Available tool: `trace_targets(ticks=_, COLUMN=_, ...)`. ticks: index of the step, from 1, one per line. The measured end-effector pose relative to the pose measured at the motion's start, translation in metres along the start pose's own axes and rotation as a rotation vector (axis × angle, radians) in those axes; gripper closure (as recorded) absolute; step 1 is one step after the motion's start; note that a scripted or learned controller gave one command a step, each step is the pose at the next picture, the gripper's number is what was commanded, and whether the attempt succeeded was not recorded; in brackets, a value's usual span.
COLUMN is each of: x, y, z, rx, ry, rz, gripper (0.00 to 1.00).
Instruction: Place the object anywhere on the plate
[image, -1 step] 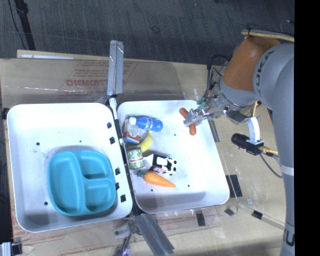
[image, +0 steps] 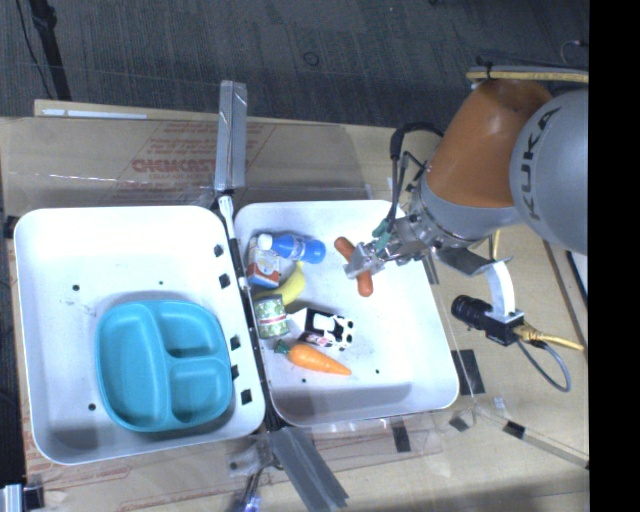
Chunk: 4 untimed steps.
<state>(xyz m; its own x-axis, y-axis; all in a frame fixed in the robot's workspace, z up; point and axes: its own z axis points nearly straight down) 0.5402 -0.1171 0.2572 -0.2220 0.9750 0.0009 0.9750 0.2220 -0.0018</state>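
Observation:
A blue divided plate (image: 128, 372) lies in the left bin (image: 60, 250), toward its front. My gripper (image: 364, 262) hangs over the back right part of the right bin (image: 420, 330). It is shut on an orange-red sausage (image: 365, 284), whose two ends stick out either side of the fingers. The arm's orange band and grey wrist rise to the right of it.
Along the right bin's left side lie a small bottle with a blue cap (image: 290, 247), a banana (image: 293, 288), a little can (image: 270, 317), a black-and-white cow toy (image: 328, 330) and a carrot (image: 318, 360). A ridge (image: 240, 320) divides the two bins.

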Motion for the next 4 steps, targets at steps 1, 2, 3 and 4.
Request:
trace_targets(ticks=1, x=0.063, y=0.010, z=0.034, rx=0.001, ry=0.000, rz=-0.020, gripper=1.00)
trace_targets(ticks=2, x=0.129, y=-0.018, z=0.067, rx=0.004, ry=0.000, rz=-0.013, gripper=1.00)
trace_targets(ticks=3, x=0.177, y=-0.025, z=0.067, rx=0.004, ry=0.001, rz=-0.270, gripper=1.00)
trace_targets(ticks=4, x=0.177, y=-0.025, z=0.067, rx=0.003, ry=0.001, rz=-0.269, gripper=0.00)
